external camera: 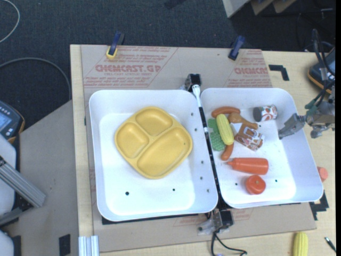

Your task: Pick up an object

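Note:
The right bin [295, 188] holds several toy foods. A yellow corn cob [224, 128] lies over a green piece [216, 138], with a sausage [226, 111] behind them. A brown pretzel shape [246, 122] and a printed packet [251, 139] sit mid-bin. A small grey and red can [266, 112] lies toward the back. An orange-red carrot [249, 165] and a red tomato [256, 184] are at the front. My gripper [305, 124] hangs over the bin's right edge, to the right of the can and apart from every object, with nothing seen in it.
In the left bin [106, 196] sits a yellow divided plate [153, 141]. A second corn cob [300, 244] lies on the bench at front right, and a small orange piece [322, 172] rests just outside the right bin. Clamps [113, 46] hold the board's far edge.

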Robot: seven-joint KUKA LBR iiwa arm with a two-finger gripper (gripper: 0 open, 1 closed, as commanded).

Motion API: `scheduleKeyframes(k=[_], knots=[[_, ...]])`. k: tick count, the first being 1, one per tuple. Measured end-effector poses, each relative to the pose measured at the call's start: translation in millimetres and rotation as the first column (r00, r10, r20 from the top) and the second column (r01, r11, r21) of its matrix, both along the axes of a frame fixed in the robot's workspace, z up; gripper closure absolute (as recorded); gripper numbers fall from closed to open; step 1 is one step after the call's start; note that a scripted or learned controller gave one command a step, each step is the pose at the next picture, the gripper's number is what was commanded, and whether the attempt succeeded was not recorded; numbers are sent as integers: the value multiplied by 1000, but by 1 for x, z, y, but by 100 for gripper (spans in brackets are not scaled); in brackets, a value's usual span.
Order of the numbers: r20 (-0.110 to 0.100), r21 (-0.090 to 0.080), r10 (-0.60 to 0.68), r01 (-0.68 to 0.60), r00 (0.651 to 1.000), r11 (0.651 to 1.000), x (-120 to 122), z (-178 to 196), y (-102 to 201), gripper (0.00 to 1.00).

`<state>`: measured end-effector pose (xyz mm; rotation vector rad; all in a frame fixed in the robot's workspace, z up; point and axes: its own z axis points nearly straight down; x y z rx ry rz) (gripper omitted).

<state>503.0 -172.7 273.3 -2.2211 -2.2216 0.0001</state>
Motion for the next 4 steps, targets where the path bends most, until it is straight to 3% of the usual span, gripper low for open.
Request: scheduleKeyframes(k=[1, 2, 3, 4], knots=[[-7, 4, 0, 0, 1000, 1000, -25, -106, 37, 0], [24, -5, -2, 2, 1000, 1000, 8, -169, 65, 0], [19, 1, 5, -5, 1000, 1000, -17, 14, 115, 0], [-11, 1, -3, 3, 1000, 1000, -26, -94, 106, 0]])
